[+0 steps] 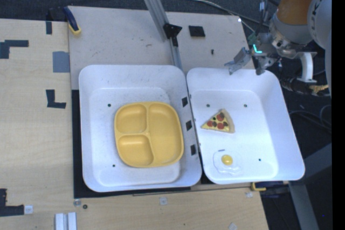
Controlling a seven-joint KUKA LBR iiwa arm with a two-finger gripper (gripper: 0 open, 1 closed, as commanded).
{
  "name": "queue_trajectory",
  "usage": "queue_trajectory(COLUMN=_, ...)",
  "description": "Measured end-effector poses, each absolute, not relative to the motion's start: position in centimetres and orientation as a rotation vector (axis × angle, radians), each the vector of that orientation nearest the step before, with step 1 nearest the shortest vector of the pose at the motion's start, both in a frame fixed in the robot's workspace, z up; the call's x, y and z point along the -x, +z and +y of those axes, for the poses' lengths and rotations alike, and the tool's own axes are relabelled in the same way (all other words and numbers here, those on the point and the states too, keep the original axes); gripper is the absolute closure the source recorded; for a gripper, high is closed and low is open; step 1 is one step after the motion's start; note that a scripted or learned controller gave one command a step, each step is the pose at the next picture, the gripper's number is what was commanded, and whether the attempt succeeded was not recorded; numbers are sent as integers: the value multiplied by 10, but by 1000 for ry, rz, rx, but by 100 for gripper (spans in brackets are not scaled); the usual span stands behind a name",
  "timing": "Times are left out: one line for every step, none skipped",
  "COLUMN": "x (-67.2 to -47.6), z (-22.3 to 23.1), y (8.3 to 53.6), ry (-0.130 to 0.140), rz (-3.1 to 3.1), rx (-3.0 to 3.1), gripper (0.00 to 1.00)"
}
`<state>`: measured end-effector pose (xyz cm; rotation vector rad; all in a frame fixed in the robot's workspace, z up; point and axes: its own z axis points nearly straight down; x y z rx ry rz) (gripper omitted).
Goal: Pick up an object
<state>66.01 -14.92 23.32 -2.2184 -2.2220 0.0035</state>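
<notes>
Left bin [97, 116]: shallow, white, touching the right bin along their shared edge.
Right bin [280, 132]: shallow, white; the landmark for every place below.
Arm [307, 2]: grey with an orange band, over the right bin's far right corner, reaching from outside it.
Yellow plate [148, 133]: three compartments, lying flat in the middle of the left bin, just beyond the right bin's left wall.
Gripper [247, 63]: above the right bin's far rim, near its right corner; its two fingers stand apart, spread wide, with nothing between them.
Pizza slice [219, 122]: toy wedge with red dots, lying left of centre on the right bin's floor.
Fried egg [226, 161]: toy, white with a yellow yolk, by the right bin's near wall, just nearer than the pizza slice.
</notes>
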Motion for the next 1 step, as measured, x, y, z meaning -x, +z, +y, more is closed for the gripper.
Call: queue_trajectory(x=-660, z=-149, y=234, ry=2, rz=-2223, rx=2219, gripper=0)
